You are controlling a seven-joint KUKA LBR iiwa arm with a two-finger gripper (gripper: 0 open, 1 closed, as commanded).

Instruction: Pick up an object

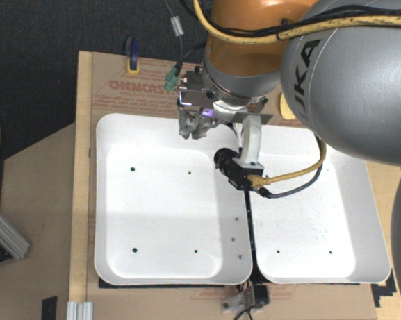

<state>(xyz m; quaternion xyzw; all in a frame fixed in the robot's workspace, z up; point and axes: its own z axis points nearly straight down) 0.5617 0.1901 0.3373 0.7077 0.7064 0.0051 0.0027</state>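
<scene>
Brown cardboard worktop (80, 180) carries two shallow white plastic bins (115, 183). No object is visible to pick; the tool (193, 129) hovers at the left bin's far edge, grip state unclear, so nothing looks picked yet.

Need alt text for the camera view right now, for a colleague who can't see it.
The grey and orange arm reaches in from the right, its gripper over the far edge of the left white bin. The right white bin lies alongside.

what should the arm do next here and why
Probably lift and pull back to look over the bins again. The gripper hangs over the far edge of the left bin, and I see nothing under it there to grasp, only white floor with small dark dots.
</scene>
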